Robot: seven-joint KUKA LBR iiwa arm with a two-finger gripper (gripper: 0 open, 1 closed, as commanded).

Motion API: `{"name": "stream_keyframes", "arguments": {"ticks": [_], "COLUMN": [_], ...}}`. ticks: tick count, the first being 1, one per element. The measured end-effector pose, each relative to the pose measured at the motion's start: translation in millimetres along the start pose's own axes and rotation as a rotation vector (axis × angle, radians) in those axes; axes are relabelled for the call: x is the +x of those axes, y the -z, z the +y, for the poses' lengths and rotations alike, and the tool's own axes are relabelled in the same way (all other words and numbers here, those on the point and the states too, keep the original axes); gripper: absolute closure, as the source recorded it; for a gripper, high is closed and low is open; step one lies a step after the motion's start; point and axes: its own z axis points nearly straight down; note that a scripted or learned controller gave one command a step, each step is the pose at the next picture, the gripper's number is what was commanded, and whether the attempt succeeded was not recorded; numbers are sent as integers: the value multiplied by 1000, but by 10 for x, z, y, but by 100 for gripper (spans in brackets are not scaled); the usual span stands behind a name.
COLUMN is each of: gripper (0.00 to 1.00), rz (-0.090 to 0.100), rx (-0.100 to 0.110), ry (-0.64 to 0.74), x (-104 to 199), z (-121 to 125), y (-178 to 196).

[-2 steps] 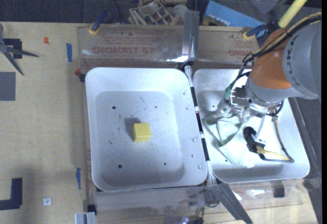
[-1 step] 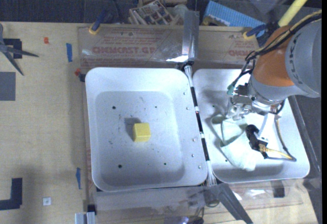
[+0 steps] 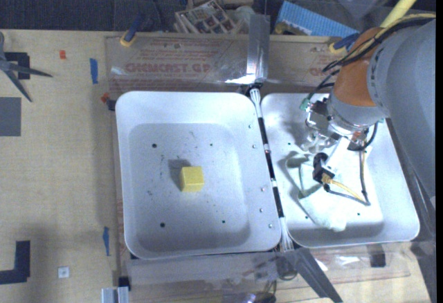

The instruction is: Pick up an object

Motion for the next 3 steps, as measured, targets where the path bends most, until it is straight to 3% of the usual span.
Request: {"name": "stream_keyframes", "arguments": {"ticks": [1,2,3], "gripper": [100,100,100], "rz": [-2,-1,-5], "rx": [5,4,11], "ry": [-167,-522,-736], "x": [120,163,131], "z": [160,534,310], "y": [282,-19,263]}}
